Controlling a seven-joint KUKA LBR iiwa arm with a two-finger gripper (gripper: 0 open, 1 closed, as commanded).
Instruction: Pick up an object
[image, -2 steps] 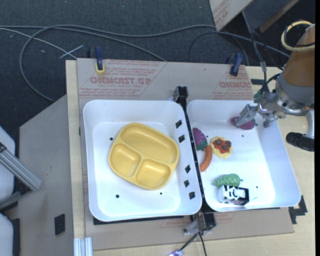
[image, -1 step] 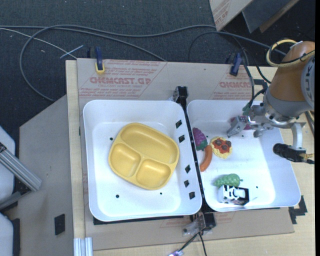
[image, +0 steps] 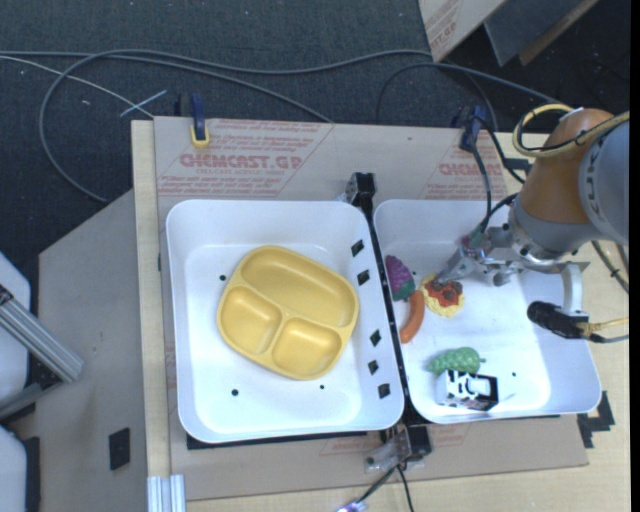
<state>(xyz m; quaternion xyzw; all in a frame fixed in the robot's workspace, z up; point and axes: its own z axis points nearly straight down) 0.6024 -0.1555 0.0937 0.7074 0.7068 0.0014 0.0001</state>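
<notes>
The arm (image: 575, 180) reaches in from the right, with its gripper (image: 452, 268) low and pointing to the left.

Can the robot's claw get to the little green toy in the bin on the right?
Probably yes. The gripper hangs over the right bin, and the green toy lies open from above, nearer the front. A black-and-white object touches its front side, which might crowd the grab.

Pale yellow divided tray (image: 288, 324) in a white bin (image: 190, 300); beside it, a purple grape bunch (image: 399, 272), orange carrot (image: 412, 318) and green leafy toy (image: 457, 359).
</notes>
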